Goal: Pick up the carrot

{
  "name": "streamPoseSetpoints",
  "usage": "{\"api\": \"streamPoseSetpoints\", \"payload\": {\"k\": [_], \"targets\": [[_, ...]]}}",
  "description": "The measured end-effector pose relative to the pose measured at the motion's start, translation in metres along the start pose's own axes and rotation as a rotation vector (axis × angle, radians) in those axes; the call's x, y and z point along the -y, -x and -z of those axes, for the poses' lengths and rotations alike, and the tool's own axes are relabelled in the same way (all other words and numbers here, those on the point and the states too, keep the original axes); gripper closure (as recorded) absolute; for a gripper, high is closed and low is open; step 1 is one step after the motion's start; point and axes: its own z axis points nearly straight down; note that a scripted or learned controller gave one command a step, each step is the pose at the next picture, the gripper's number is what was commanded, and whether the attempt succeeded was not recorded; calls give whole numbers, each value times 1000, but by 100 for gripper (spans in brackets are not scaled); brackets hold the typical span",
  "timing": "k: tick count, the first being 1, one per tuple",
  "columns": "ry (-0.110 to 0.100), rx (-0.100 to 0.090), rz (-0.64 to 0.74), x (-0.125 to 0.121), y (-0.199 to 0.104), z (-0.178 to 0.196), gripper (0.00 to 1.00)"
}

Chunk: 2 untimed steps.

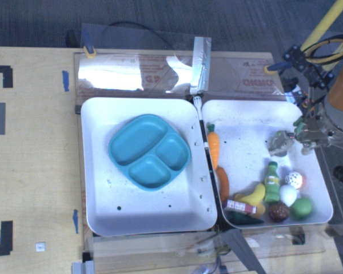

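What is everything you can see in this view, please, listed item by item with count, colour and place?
bins: 2, white, side by side on the bench
divided plate: 1, blue, middle of the left bin
carrot: 1, orange with green top, right bin, along its left wall
sausage-like piece: 1, orange-red, just below the carrot by the same wall
bottle: 1, green, lower right bin
banana: 1, yellow, beside the bottle
white balls: 2, one plain, one speckled, right of the bottle
green ball: 1, lower right corner
dark round item: 1, brown, next to the green ball
end effector: 1, grey, above the right bin's upper right part, apart from the carrot
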Motion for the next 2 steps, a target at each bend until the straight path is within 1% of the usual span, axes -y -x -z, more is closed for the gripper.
{"api": "streamPoseSetpoints", "payload": {"k": [1,2], "targets": [[4,2,141,-64,-49,3,0],[-1,0,427,-32,-99,-24,0]]}}
